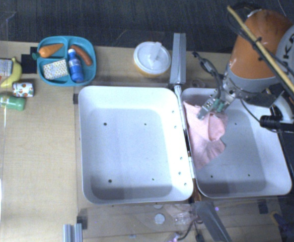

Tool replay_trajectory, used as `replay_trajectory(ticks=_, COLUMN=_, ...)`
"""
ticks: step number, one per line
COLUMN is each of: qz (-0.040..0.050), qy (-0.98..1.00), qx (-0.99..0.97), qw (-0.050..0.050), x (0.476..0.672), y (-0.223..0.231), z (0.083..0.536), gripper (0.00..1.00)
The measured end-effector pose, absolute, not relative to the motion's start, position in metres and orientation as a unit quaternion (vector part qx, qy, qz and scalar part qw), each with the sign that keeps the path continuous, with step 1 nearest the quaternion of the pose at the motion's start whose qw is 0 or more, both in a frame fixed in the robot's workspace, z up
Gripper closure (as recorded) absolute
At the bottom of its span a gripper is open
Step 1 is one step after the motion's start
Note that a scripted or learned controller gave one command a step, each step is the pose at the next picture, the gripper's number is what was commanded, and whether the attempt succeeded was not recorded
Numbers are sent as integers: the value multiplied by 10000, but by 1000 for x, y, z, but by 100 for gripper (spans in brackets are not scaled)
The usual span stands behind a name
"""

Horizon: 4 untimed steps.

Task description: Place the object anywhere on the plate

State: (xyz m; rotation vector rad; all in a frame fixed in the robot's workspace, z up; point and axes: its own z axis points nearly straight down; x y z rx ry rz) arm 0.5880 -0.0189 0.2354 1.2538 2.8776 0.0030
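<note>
The gripper (pixel 211 106) is over the upper left part of the right bin (pixel 258 180). It is at the top edge of a pink cloth (pixel 207 135). The fingers are close together and a fold of the cloth seems to be pinched between them, because the cloth rises up to the fingertips there. The rest of the cloth lies spread along the left wall of the right bin, from the upper corner down to about the middle of the bin floor.

The left bin (pixel 132 145) stands just beside the right one, and their walls touch in the middle.

On the bench behind the left bin there is a blue divided plate (pixel 89 52) with an orange carrot (pixel 51 49), a blue bottle (pixel 75 67) and other small toy food in its compartments. It is well apart from the cloth. Near it to the right stands a white cup with a yellow rim (pixel 152 58). At the left edge of the bench lie a banana (pixel 13 73), a small can (pixel 23 89) and a green bottle (pixel 6 101).
</note>
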Motion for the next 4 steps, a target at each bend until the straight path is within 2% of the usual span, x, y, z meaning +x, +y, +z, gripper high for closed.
replay_trajectory(ticks=2, qz=12, qy=9999, qx=110, qw=24, x=571, y=80, z=235, gripper=100)
replay_trajectory(ticks=4, qz=13, qy=10000, qx=-20, qw=16, x=534, y=174, z=224, gripper=100)
